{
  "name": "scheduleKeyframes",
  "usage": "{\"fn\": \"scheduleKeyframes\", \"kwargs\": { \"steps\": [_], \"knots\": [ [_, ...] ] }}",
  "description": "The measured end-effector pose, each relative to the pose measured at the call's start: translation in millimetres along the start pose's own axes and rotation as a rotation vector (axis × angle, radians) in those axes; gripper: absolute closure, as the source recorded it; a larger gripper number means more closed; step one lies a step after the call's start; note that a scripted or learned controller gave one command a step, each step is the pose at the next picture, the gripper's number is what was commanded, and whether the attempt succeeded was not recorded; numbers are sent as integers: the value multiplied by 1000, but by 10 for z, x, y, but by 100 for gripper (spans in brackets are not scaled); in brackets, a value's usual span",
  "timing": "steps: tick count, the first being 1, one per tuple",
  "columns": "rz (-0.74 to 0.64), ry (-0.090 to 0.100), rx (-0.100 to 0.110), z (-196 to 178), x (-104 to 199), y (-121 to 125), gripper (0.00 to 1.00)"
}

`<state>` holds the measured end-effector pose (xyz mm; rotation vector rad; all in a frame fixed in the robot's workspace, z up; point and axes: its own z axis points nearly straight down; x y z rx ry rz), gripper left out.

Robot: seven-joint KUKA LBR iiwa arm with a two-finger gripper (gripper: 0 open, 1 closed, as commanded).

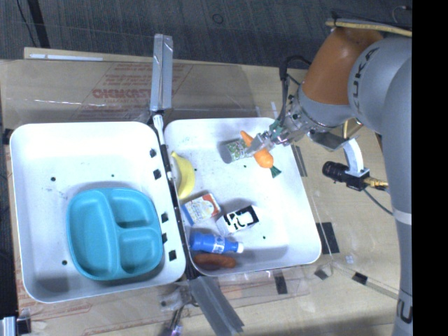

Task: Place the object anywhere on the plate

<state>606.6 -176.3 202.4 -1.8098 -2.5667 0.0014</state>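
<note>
My pincer [260,144] above the carrot [263,158] | grip state unclear | lift high before crossing to plate [112,233].

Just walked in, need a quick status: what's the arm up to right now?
The grey KUKA arm's gripper is down in the right white bin, at a small orange carrot-like toy near the far side. Whether it actually holds the toy is unclear. The blue divided plastic plate sits in the left white bin with nothing on it. A yellow banana and a blue bottle lie in the right bin.
</note>
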Motion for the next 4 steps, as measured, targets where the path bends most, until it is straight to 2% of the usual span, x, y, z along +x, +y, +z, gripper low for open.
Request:
{"fn": "scheduleKeyframes", "kwargs": {
  "steps": [1, 2, 3, 4],
  "knots": [
    [34, 0, 0, -555, 929, -318, 100],
    [2, 1, 4, -92, 1506, 85, 100],
    [-65, 1, 4, 41, 2493, -439, 100],
    [-64, 1, 3, 39, 2487, -439, 0]
  ]
}}
